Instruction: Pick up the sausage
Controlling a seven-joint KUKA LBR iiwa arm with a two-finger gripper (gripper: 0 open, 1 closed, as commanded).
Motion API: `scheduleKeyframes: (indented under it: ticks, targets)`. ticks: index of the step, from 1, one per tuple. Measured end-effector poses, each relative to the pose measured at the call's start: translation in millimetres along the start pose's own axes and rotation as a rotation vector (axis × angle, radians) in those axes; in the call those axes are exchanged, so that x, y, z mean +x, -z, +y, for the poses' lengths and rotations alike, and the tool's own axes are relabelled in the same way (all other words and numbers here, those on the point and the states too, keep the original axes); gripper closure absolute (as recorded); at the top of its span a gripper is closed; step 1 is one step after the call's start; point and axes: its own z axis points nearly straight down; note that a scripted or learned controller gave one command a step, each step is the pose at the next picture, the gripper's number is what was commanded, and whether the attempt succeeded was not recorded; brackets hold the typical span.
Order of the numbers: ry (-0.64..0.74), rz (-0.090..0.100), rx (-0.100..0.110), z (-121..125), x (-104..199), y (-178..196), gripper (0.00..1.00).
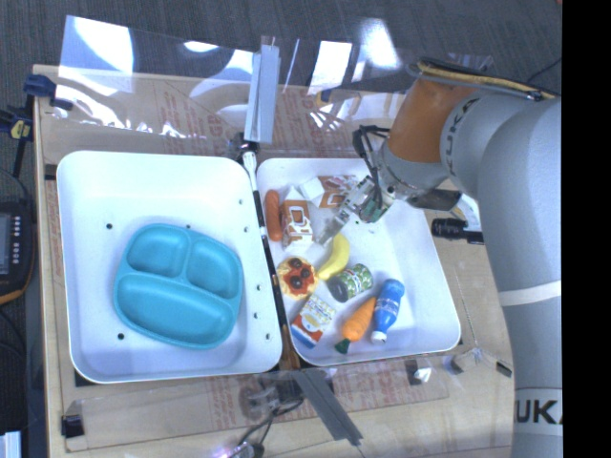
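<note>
Reddish sausage (274, 215) lies at the right bin's (434, 284) left edge; jaws hover nearby, open or closed, can't tell.

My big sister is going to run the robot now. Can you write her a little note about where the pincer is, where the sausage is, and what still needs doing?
Pincer: hovering over the middle of the right bin, nothing between its fingers that I can see.
Sausage: lying along the right bin's left wall, near the back, next to a small carton. The pincer sits to its right, apart from it.
Other toys nearby: banana, green can, carrot, blue bottle.
Left bin: holds a blue divided tray.
Done: nothing picked up yet.
Left: move over the sausage, grab it, lift it.
</note>
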Motion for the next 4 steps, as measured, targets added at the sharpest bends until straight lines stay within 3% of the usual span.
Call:
scheduleKeyframes:
  ticks: [1,2,3,4]
  targets:
    - [0.116,-0.007,0.008,0.3,2.6,-3.3,0.00]
    - [0.121,-0.031,-0.008,5.8,1.5,8.2,1.00]
    - [0.121,-0.008,0.003,2.9,5.3,5.0,0.00]
    - [0.169,-0.010,0.001,0.1,-0.3,0.1,0.00]
